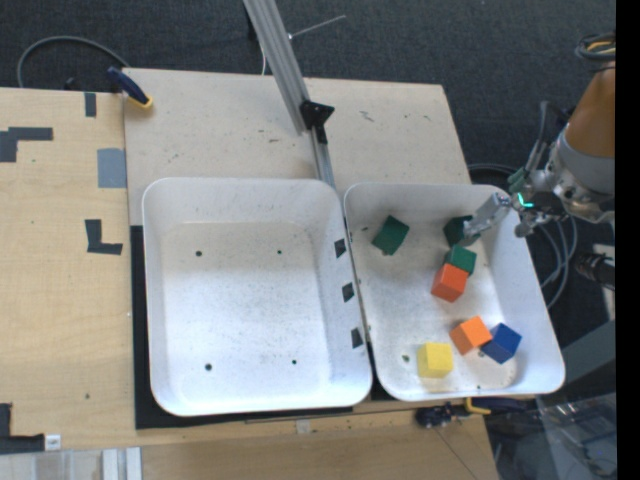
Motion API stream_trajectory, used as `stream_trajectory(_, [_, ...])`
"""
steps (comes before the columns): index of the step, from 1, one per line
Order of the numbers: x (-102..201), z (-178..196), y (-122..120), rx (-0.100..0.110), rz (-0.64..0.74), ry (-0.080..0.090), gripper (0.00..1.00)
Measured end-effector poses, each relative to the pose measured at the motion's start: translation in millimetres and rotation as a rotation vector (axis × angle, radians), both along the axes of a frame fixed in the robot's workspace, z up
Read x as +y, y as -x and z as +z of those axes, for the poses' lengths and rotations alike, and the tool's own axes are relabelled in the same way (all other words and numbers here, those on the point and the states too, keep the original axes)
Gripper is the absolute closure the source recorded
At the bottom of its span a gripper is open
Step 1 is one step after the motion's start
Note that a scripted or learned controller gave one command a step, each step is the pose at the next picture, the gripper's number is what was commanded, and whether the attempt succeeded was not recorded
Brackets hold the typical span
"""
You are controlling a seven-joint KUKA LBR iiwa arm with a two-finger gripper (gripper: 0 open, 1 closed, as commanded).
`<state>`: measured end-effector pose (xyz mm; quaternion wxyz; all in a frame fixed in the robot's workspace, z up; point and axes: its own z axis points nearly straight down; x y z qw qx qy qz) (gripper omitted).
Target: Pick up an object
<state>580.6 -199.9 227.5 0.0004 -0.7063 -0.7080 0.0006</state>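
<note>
— Dark carpet is seen around a pale wooden bench (250,118), on which two shallow white bins are set side by side. What is found nearest the camera?

— At the near edge of the right bin (530,288), a yellow cube (435,359) is placed. Just beyond it, an orange cube (469,334) and a blue cube (503,342) are seen touching each other.

— And farther in?

— Toward the middle, a red-orange cube (449,282) is seen with a green cube (462,260) touching its far side. Farther back, a dark green cube (390,235) is tilted on the bin floor, well apart from the others. Another dark green block (456,230) is seen right at the fingertips.

— How is the claw described?

— The gripper (474,225) is held low over the far right part of that bin, the grey arm (585,148) reaching in from the right. Whether the claw is released or clenched cannot be told; no grasp on the block can be confirmed.

— Beyond that?

— A grey metal rail (285,58) is angled across the bench, and the left bin (160,298) is seen beside it.
</note>
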Motion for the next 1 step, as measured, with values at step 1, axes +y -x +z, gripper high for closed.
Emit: stream_trajectory(1, [8.0,-60.3,6.0,0.006,-0.001,-0.001,0.00])
